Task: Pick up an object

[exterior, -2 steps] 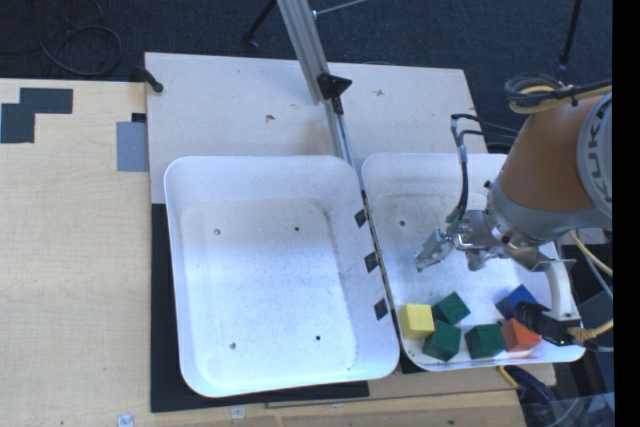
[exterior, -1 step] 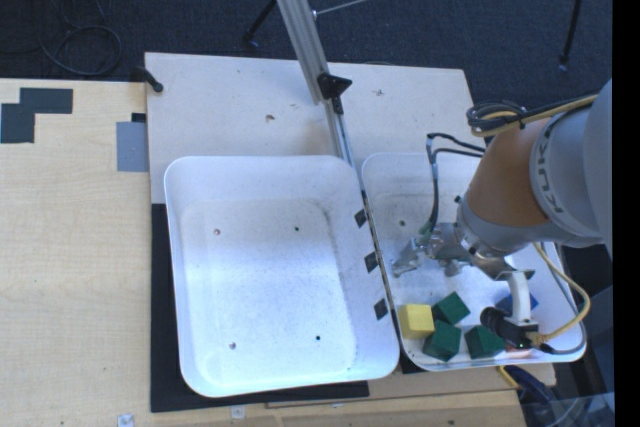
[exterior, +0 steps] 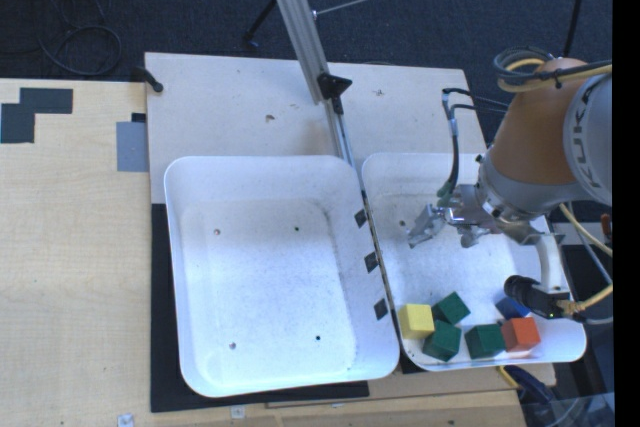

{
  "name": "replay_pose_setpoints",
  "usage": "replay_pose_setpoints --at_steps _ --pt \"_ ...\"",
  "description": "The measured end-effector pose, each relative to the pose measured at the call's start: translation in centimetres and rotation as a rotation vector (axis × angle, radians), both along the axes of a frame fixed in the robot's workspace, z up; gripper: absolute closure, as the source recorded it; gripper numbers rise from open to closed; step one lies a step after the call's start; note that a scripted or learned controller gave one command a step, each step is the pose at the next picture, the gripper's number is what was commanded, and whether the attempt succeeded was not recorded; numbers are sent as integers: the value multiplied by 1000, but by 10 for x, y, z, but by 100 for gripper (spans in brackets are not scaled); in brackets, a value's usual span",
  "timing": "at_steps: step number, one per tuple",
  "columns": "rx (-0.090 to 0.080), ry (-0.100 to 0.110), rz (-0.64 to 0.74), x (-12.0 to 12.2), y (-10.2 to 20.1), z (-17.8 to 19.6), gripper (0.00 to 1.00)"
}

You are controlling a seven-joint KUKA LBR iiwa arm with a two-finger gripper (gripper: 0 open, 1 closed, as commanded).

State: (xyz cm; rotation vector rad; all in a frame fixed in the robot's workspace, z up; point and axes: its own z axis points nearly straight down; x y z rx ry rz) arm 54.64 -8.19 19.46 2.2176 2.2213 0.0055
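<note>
Left bin (exterior: 200,215) on surface (exterior: 70,245), bare white floor. Right bin (exterior: 395,185) with blocks bunched at near edge: yellow (exterior: 417,319), three green (exterior: 451,307) (exterior: 442,341) (exterior: 484,341), orange (exterior: 520,334), blue (exterior: 513,308) just behind. Claw (exterior: 424,227) above right bin's middle, apart from blocks, nothing seen in it; spread or pressed together: cannot tell. Arm (exterior: 545,145) entering from right.

blue block (exterior: 512,307) partly behind arm

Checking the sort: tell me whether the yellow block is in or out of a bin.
In. The yellow block lies inside the right bin, near its front edge beside the green blocks.
</note>
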Motion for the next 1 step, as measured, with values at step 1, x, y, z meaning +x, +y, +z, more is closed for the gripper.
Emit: replay_pose_setpoints --at_steps 1 --pt "0 8 -1 -2 0 -4 0"
